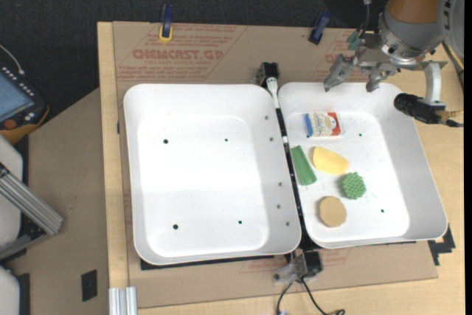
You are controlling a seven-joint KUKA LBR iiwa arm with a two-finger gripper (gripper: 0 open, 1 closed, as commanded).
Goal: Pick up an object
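Note:
My gripper (352, 79) hangs over the far rim of the right bin (413, 158), its two grey fingers spread wide apart with nothing between them. Below it in the right bin lie a small white packet with red and blue print (323, 125), a yellow lemon-shaped piece (329, 160), a green flat strip (302, 165) along the bin's left wall, a green knobbly ball (353, 186) and a tan round disc (332, 212). The packet is the nearest thing to the gripper, a short way in front of it.
The left bin (147, 158) sits beside the right one, joined by a black divider strip (283, 144). Both rest on a brown cardboard sheet (192, 48) held by clamps (166, 29) at the far edge.

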